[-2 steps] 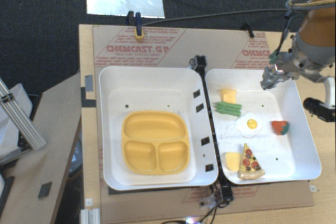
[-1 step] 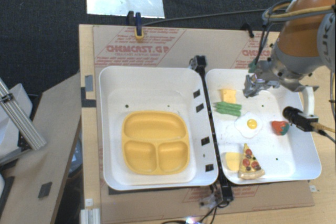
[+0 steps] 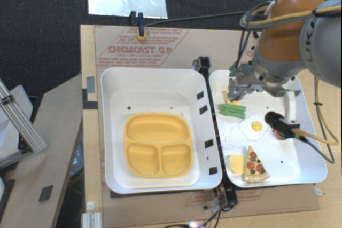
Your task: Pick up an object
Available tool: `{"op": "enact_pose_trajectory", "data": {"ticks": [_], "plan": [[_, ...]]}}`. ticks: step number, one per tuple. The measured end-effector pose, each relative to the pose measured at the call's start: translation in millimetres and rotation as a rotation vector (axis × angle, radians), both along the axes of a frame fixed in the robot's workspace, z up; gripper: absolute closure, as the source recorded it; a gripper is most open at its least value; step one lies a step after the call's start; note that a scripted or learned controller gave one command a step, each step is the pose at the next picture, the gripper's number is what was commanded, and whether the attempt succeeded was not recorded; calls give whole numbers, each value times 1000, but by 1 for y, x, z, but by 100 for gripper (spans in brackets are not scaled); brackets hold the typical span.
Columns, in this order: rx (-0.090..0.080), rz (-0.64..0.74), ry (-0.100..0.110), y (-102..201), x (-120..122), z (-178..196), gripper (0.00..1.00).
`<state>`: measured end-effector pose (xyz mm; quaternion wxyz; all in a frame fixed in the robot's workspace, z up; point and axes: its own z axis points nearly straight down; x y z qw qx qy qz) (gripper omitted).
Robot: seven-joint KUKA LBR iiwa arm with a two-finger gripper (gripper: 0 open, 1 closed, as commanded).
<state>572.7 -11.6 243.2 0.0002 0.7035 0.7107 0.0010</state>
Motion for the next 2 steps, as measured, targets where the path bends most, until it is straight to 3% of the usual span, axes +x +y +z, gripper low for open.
{"op": "enact_pose_trajectory", "data": {"ticks": [2], "plan": [[0, -2, 2, 83, -26, -5, 100]]}}
